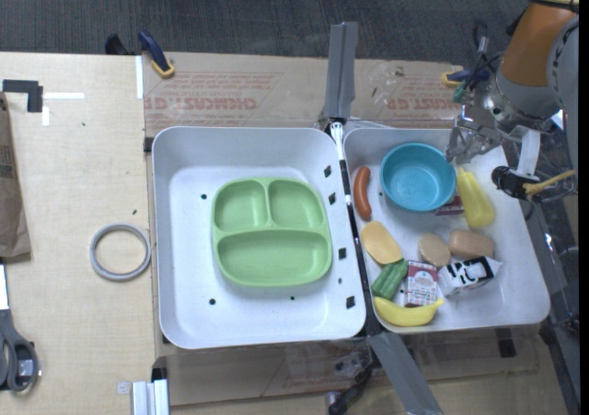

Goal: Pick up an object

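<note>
Blue bowl (419, 178), rigid, light and slick-walled, stood near the right bin's (534, 312) far edge, best pinched at its rim; gripper (465, 148) alongside, finger state indiscernible.

Red mirrored lettering on the cardboard sheet (241, 97) along the counter's far edge, too faint to read, small red-and-white packet (421, 284) print too small to read

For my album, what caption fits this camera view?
Grey-and-orange robot arm's gripper hovers beside a round blue bowl among toy food.
</note>
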Robot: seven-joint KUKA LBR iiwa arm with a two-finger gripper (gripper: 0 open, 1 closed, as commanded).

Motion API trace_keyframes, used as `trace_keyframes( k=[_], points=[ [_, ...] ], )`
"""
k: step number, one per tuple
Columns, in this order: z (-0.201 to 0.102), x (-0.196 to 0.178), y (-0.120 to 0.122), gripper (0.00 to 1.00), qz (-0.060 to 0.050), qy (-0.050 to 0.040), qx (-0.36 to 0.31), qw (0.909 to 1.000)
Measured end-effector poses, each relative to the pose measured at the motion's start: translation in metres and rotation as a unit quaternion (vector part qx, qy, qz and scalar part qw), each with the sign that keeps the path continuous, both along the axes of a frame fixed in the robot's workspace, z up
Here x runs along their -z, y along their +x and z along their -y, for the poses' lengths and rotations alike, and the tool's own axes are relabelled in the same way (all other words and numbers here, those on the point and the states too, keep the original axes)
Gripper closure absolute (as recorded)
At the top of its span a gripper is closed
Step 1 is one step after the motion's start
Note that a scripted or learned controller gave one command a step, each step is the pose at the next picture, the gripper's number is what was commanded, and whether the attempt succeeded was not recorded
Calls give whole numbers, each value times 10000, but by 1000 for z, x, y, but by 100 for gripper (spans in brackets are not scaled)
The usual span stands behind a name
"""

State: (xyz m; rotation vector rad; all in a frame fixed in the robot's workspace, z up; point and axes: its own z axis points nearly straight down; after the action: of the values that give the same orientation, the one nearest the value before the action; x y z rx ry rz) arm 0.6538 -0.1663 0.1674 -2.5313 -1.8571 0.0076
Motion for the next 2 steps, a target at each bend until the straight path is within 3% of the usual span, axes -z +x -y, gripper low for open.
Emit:
trace_keyframes(
  k=[1,2],
  points=[
    [-30,70,10,100,75,4,559,9984],
    [-85,-20,-22,100,-4,7,-1118,9937]
  ],
)
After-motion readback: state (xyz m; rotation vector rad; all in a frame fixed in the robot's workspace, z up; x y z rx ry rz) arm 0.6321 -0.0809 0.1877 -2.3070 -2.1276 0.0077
